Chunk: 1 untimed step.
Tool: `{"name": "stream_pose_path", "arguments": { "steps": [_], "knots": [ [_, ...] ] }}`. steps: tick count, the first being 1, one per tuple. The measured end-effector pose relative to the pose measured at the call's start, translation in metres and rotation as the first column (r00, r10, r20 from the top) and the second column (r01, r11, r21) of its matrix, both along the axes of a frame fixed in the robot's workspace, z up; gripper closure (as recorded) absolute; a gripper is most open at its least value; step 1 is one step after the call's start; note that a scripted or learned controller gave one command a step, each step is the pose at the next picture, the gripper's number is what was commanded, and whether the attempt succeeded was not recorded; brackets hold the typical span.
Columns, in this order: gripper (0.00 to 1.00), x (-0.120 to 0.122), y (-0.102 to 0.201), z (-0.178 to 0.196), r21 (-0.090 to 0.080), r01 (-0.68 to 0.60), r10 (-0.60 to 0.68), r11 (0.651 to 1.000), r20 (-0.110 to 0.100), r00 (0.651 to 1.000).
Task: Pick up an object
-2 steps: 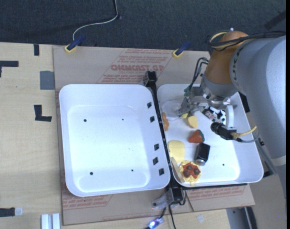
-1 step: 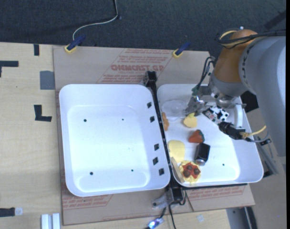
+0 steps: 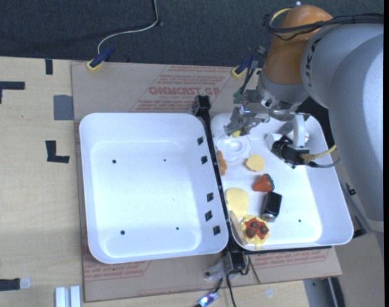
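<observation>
the left bin [image 3: 143, 190] is lying bare. in the right bin [image 3: 309, 229], near its far left corner, a small white cup-like piece [image 3: 233, 148] is sitting just under the gripper [image 3: 238, 124]; how wide the tool is set, i cannot tell. it is looking light, stiff and slippery, best pinched across its rim. it is roundish, showing no clear long axis.

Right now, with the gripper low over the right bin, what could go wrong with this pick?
1. The gripper hangs by the divider between the bins, so it might strike that wall.
2. The white object under it looks pale against the right bin and may slip.
3. The yellow piece, red piece and black block lie close together; a sweep could scatter them.
</observation>
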<state>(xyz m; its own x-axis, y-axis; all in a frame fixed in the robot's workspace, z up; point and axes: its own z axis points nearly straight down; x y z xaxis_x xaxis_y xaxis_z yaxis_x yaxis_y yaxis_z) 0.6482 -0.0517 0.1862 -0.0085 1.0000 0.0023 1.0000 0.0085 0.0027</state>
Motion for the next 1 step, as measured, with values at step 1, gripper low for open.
{"name": "stream_pose_path", "arguments": {
  "steps": [1],
  "knots": [
    [1.0, -0.0119, 0.1044, 0.0429, 0.002, -0.004, 0.004, 1.0, -0.002, 1.0]
  ]
}}
